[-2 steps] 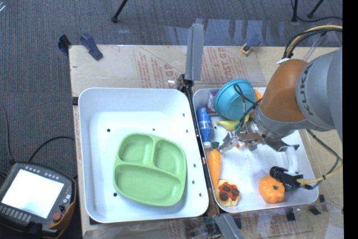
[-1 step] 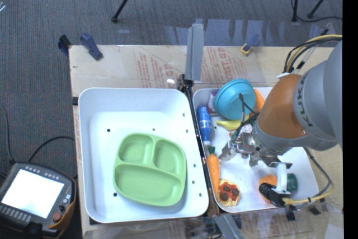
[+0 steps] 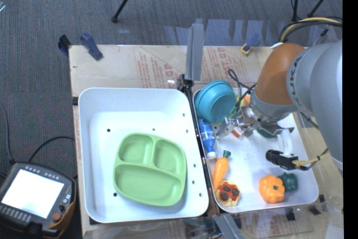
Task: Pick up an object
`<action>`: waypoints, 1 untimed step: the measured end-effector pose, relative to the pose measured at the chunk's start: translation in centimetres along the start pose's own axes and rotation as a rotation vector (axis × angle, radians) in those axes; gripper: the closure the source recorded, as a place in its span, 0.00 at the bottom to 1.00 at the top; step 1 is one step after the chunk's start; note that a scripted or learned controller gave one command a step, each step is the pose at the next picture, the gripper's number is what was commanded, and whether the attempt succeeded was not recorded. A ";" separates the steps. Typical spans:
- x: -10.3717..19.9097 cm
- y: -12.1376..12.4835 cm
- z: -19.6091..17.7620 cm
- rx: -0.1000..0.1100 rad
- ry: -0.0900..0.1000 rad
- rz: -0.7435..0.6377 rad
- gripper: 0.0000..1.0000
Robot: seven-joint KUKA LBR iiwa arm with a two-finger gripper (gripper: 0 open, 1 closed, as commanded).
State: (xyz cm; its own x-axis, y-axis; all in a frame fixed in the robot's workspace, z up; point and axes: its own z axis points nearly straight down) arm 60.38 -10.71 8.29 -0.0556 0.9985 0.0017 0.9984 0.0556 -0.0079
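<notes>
Toys crowd our right white bin [image 3: 305,187]: a round teal plastic bowl [image 3: 215,100] at its far left corner, a blue bottle [image 3: 207,139] along the left wall, an orange toy carrot [image 3: 220,171] nearer us. Our hand [image 3: 241,126] sits low just right of the bowl and bottle; whether it is spread or pressed together, we cannot tell.

Bulky grey arm [image 3: 321,84] with a glossy orange band [image 3: 279,78], black and yellow cables [image 3: 305,24] behind.
</notes>
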 end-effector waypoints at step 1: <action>-1.3 3.8 0.1 0.005 -0.001 -0.007 0.00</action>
State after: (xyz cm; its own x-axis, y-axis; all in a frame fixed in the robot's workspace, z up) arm 64.21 -11.85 8.11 -0.0628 0.9980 0.0011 0.9979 0.0628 -0.0127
